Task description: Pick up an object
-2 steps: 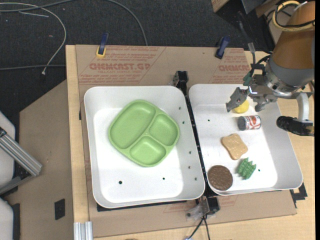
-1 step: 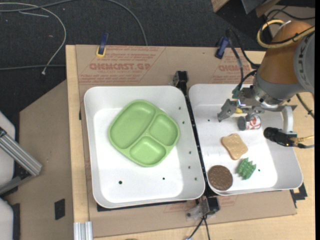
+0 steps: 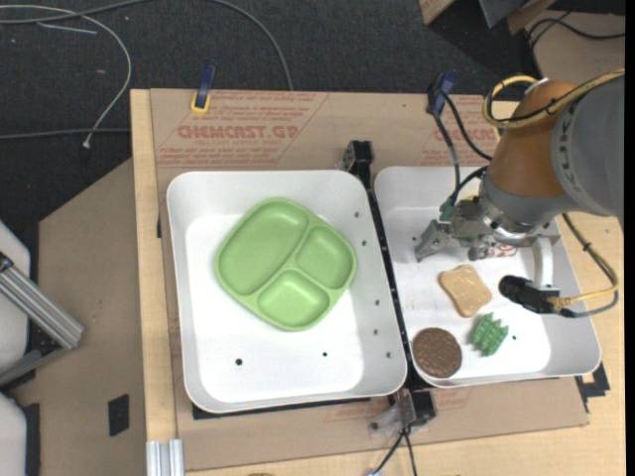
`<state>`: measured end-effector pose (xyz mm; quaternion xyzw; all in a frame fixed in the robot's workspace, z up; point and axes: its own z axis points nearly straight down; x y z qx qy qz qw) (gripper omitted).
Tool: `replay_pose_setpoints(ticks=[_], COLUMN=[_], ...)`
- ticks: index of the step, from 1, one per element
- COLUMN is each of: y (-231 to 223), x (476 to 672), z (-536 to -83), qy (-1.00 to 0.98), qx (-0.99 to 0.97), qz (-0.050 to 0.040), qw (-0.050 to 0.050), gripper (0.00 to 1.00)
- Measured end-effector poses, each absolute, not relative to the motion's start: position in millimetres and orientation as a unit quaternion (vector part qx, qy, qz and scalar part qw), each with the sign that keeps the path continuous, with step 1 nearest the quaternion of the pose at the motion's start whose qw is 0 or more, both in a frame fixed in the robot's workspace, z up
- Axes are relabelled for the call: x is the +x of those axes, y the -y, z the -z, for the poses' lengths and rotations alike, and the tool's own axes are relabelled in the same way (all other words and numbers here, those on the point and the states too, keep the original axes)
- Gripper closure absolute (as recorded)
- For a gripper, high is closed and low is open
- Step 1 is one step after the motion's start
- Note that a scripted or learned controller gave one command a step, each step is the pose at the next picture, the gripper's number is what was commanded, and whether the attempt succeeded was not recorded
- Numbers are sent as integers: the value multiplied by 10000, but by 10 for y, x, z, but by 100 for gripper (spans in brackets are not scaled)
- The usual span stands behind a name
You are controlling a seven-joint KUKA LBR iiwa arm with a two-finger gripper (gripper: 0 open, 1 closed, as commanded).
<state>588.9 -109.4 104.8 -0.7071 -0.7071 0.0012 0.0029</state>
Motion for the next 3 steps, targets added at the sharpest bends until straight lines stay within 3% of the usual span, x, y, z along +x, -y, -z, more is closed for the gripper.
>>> replay_pose_setpoints(ticks=[1,2,3], y=[1086,1085,1035], x=[5885,5899,6000], z=[-837,-963,-1524], qy=[7071,7068,7077], qx=[-7071,-7074,-7065], qz=[-11,5,16], qw=[26,9,-21], gripper=[0,100,100])
